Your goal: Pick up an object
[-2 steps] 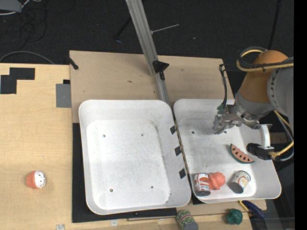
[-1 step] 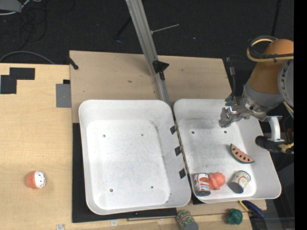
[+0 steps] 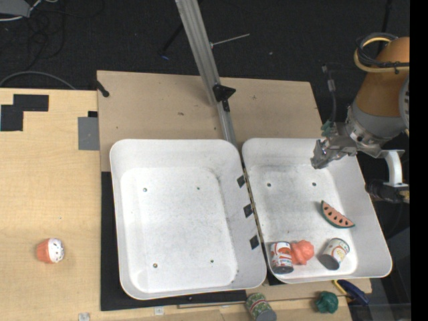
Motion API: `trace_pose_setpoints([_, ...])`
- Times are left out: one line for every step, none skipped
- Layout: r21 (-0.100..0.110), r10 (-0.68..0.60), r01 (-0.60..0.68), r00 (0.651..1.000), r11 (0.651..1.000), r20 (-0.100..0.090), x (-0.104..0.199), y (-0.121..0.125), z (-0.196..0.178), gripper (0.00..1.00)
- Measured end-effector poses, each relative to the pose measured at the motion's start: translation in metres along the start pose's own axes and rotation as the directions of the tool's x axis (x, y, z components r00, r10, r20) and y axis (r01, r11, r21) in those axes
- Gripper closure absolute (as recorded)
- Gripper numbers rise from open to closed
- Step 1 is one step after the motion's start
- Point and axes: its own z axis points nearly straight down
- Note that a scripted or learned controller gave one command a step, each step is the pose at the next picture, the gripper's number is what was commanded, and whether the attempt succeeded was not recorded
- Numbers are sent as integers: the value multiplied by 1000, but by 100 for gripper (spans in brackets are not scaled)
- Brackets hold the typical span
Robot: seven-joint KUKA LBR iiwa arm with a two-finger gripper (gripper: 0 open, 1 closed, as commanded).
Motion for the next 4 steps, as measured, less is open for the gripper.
trace_pose_setpoints([2,0,0,1000,1000,-1,-1,0,-16,100])
trace_pose_setpoints([7,-4,4,1000,1000,-4,61,-11,-14,100])
trace_pose_setpoints([6,-3,3,1000,1000,-3,113,-23,-26,100])
trace_pose_setpoints([8,-3,3,1000,1000,-3,167,-31,-16,100])
